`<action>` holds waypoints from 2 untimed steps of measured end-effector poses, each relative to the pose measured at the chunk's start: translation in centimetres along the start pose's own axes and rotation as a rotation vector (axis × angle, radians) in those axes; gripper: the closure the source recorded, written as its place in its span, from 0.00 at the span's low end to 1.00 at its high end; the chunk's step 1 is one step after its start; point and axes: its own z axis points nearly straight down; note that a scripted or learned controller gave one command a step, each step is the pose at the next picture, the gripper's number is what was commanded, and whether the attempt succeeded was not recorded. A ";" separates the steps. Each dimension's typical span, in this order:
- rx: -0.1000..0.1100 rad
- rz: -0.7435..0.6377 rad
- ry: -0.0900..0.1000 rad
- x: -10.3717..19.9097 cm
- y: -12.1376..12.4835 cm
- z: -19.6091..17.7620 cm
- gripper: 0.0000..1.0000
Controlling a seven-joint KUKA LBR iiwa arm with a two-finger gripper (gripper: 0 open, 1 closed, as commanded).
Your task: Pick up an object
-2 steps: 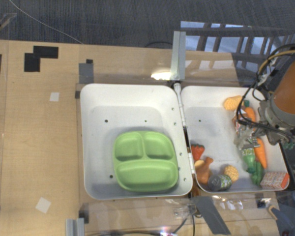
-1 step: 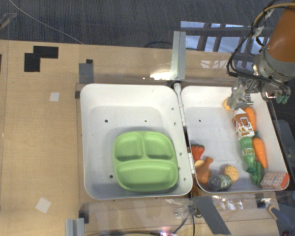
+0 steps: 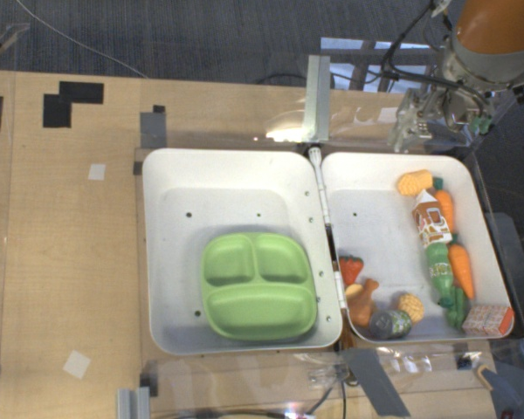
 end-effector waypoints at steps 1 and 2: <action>0.001 0.000 -0.009 -0.2 0.0 -1.2 1.00; 0.000 -0.002 -0.020 -0.5 0.1 -2.5 1.00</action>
